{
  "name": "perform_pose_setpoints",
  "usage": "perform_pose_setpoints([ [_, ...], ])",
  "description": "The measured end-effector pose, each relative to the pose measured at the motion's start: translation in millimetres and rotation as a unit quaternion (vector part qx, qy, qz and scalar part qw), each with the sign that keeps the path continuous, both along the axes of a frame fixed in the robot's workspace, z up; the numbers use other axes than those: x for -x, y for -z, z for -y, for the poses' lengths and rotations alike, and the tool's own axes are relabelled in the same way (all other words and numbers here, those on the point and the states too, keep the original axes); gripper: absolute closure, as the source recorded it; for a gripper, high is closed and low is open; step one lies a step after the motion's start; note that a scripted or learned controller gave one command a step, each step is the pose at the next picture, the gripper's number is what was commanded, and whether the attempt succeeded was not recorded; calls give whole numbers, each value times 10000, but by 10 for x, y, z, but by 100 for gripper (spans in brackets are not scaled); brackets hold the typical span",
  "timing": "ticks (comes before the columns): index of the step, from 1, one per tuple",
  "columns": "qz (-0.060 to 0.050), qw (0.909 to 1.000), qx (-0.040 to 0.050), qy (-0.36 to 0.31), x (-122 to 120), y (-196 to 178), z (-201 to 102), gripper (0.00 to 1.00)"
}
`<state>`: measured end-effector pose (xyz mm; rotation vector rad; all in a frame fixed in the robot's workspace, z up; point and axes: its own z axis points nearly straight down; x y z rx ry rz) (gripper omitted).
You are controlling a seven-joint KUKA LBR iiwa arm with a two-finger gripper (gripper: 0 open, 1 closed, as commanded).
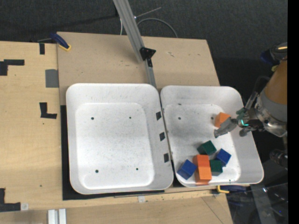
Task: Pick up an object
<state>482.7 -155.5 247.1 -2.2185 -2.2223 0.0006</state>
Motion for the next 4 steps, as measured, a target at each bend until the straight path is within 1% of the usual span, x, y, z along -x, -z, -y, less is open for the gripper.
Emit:
perform_pose_setpoints([
  [1, -28, 10000, -4, 4, -44, 524, -97, 0],
  [2, -27, 10000, -1, 9, -36, 971, -55, 0],
  [3, 68, 10000, 25, -12, -77, 1468, -64, 0],
  [4, 35, 10000, -1, -15, -63, 1369, -82, 100],
])
